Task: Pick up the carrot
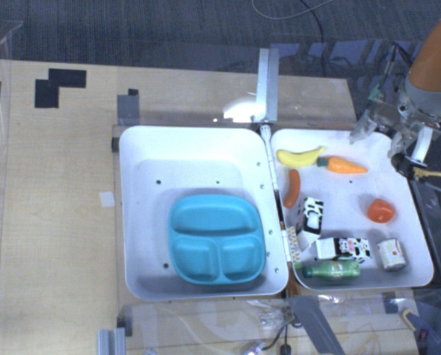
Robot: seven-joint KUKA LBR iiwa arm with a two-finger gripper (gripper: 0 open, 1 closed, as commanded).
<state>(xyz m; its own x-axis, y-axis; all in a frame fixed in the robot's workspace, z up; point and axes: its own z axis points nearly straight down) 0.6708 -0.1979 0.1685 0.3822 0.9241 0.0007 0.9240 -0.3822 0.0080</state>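
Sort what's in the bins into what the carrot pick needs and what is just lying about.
Needed: carrot; hand.

Lying about: banana; sausage; tomato; green bottle; small can; two cow-print cartons; blue tray.

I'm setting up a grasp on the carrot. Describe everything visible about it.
The carrot is a small orange toy, plastic-looking, with a dark green stub at its left end. It lies flat on the floor of the right bin, near the far wall, tapered tip pointing right. Its green end sits right by the banana's tip; contact is unclear.
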